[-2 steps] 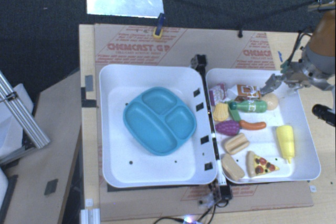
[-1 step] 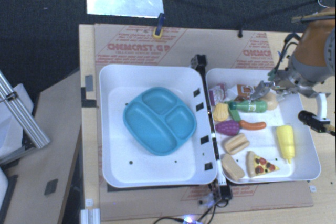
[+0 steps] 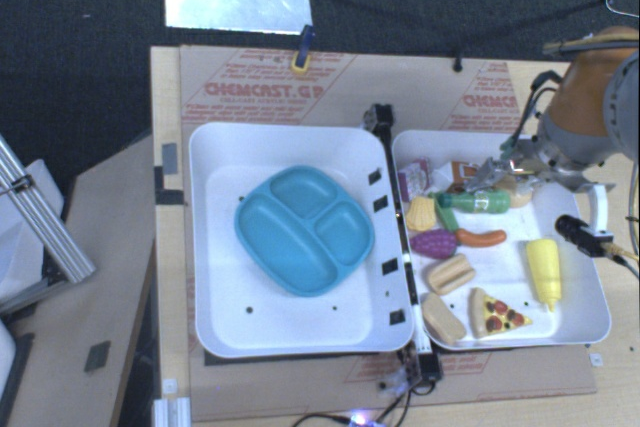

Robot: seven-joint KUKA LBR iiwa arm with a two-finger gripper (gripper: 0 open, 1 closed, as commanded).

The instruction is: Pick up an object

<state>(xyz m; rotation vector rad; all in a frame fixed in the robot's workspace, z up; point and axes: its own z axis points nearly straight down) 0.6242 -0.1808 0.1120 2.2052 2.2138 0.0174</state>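
Two shallow white bins are seen side by side on the bench [image 3: 250, 75], divided by a black clipped strip [image 3: 392, 235]. The left bin [image 3: 215, 315] is occupied at its middle by a blue divided tray [image 3: 303, 230], set at a slant; bare white floor is left all around the tray, widest along the near and left walls. The right bin [image 3: 590, 310] is crowded: a green bottle [image 3: 475, 203] lies on its side near the far half, with a yellow corn piece [image 3: 421, 213] and a purple grape bunch [image 3: 433, 242] close to the dividing wall, an orange-red sausage [image 3: 482, 238] just beside the grapes, a hot-dog bun [image 3: 450, 273] and a bread piece [image 3: 440, 317] toward the near wall, a pizza slice [image 3: 497, 313] beside the bread, and a yellow mustard bottle [image 3: 544, 270] toward the right wall. A small packet [image 3: 414, 181] rests at the far left corner. The arm [image 3: 590, 110] reaches in from the right — its end effector [image 3: 497, 172] is held low over the far part of the right bin, just above the green bottle's right end; whether it is released or clenched cannot be told, and nothing is seen gripped. Little free floor is left in this bin — mainly a strip between the sausage and the mustard bottle.
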